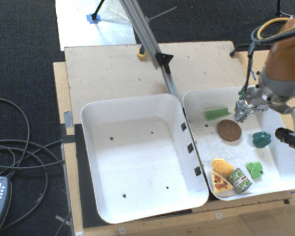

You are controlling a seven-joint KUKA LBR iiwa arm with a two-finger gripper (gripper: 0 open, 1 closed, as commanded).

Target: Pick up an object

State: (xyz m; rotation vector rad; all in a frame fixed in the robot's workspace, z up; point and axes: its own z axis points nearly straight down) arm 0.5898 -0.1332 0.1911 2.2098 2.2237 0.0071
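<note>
tool [242, 112]: low in right bin [293, 178], grip state unclear (fingers too small to read) | brown disc [229, 131] just below-left | green block [217, 114] left | teal piece [261, 139] right | can [240, 179], yellow food [222, 166] at front

The gripper [243, 110] hangs over the right bin [288, 179], near its far edge, just beside a brown disc [229, 131] and a green block [217, 114]. Along the bin's near edge lie a green can [240, 179], a yellow piece [222, 166] and a small green toy [254, 169].
</note>
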